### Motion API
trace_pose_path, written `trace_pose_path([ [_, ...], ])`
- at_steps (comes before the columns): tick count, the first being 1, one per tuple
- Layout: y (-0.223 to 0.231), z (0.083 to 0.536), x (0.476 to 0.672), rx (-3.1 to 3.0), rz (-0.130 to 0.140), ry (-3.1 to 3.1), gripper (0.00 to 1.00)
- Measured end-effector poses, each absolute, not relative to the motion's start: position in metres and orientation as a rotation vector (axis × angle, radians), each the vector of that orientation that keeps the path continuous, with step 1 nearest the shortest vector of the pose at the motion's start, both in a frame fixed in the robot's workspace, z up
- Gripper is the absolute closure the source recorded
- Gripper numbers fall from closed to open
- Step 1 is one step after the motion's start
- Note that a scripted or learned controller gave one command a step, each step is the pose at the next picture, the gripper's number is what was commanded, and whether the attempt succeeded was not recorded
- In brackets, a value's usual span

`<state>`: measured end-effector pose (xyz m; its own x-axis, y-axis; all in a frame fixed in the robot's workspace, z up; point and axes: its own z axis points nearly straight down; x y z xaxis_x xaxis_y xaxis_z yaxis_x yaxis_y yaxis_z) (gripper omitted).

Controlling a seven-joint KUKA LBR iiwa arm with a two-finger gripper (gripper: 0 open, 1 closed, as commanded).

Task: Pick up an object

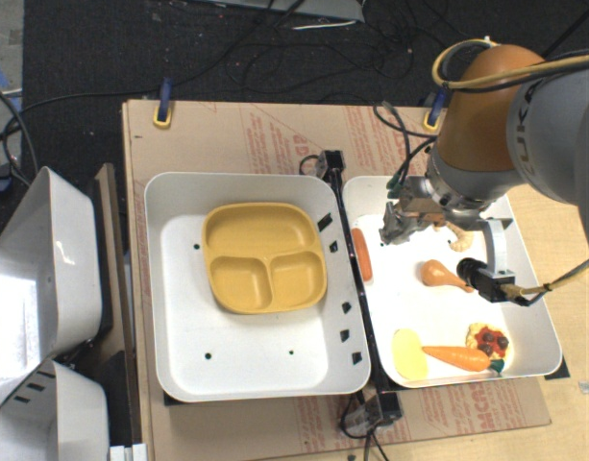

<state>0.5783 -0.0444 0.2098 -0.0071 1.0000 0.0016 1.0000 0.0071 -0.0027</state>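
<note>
Over the right bin, near its far left corner: claw hanging low, opening impossible to tell, nothing seen in it. Just left of it, sausage untouched by the bin wall. Picking up not yet done.

Count, whole frame: two white bins side by side, left bin and right bin. One yellow divided plate, three compartments, frame centre. Right half of frame: one red sausage, one drumstick, one carrot, one pale yellow slice, one small pizza piece. Two orange clamps, upper left and upper right of the board. One pincer, mine.
</note>
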Motion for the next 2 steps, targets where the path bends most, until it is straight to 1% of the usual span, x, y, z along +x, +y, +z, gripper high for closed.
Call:
trace_pose_path([
  [1,0.018,0.215,0.573,-2.21,-0.001,-2.23,1.0],
  [2,0.069,0.231,0.563,-2.211,-0.003,-2.231,1.0],
])
